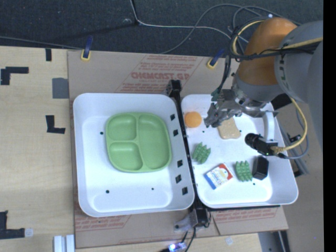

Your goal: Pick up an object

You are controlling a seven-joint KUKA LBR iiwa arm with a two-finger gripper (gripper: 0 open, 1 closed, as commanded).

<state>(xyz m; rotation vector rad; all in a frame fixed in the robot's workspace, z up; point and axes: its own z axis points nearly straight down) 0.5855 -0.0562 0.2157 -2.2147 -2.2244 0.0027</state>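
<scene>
My gripper hangs over the back of the right bin, just right of an orange ball and left of a tan bread-like piece. Its dark fingers point down and to the left. Nothing shows between them. Lower in the same bin lie a green leafy piece, a second green ridged piece, a small red, white and blue packet and a black block.
The left bin holds a green divided plate. A black clip strip runs along the seam between the bins. Cables loop above and to the right of the arm. A black cylinder on the arm overhangs the right bin.
</scene>
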